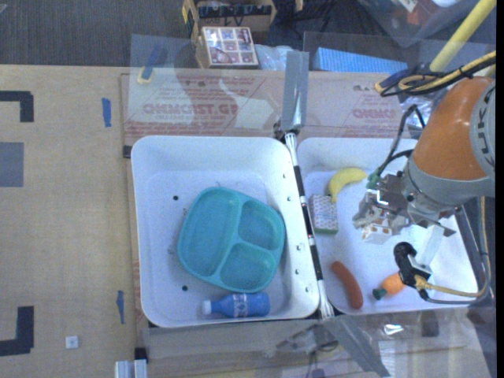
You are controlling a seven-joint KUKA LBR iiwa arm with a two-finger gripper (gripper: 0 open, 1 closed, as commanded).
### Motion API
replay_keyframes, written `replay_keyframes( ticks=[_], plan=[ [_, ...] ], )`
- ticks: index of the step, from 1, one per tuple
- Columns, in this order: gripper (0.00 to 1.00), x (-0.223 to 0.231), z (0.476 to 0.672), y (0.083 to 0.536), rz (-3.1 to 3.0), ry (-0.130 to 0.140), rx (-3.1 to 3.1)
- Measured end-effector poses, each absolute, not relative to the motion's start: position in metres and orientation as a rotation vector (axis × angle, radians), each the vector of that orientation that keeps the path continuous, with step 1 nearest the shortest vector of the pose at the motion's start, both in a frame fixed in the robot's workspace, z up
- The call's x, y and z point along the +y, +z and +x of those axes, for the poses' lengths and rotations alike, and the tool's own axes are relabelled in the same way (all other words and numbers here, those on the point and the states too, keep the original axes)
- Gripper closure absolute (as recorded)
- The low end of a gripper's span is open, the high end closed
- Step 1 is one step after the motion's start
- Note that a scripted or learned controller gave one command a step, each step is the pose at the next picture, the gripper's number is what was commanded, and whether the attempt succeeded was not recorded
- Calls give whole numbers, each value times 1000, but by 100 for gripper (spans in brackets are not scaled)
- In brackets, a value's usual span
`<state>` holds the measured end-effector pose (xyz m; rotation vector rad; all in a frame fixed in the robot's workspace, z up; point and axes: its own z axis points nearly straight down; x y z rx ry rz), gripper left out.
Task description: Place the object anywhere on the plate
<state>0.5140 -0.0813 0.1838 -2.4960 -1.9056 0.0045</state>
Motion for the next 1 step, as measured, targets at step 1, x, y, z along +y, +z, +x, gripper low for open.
replay_keyframes(
  ticks=[1],
  plan=[
    [100,-12,578,184,-2471,2,-1939]
  ],
)
